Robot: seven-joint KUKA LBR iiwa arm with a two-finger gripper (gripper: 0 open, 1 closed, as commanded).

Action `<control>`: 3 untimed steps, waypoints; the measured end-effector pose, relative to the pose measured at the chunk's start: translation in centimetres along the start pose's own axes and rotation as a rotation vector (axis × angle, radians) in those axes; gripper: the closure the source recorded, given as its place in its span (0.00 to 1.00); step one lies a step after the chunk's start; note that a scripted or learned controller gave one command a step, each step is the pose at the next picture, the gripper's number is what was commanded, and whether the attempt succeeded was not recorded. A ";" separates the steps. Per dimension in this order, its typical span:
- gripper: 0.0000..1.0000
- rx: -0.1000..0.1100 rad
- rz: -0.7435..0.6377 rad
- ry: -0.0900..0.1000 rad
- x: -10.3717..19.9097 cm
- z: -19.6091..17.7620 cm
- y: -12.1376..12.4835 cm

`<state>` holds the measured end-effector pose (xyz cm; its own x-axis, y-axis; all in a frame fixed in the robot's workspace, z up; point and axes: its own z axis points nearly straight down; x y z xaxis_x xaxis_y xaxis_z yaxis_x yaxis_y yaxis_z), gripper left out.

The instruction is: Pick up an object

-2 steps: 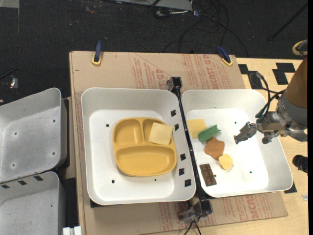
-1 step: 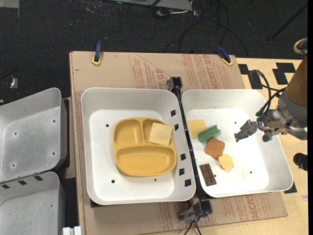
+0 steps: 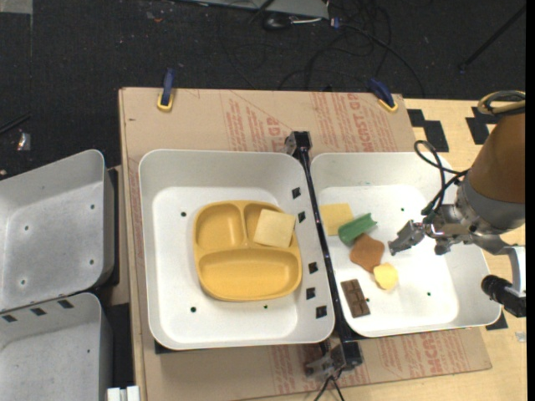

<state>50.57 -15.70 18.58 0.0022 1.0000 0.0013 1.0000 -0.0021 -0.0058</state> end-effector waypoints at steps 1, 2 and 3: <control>0.00 0.001 0.000 0.001 0.1 6.4 0.1; 0.00 -0.003 -0.001 0.000 0.2 9.5 0.0; 1.00 -0.006 0.001 -0.001 0.2 8.4 0.1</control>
<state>50.61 -15.52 10.20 0.0027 1.0000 0.0003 1.0000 -0.0027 -0.0002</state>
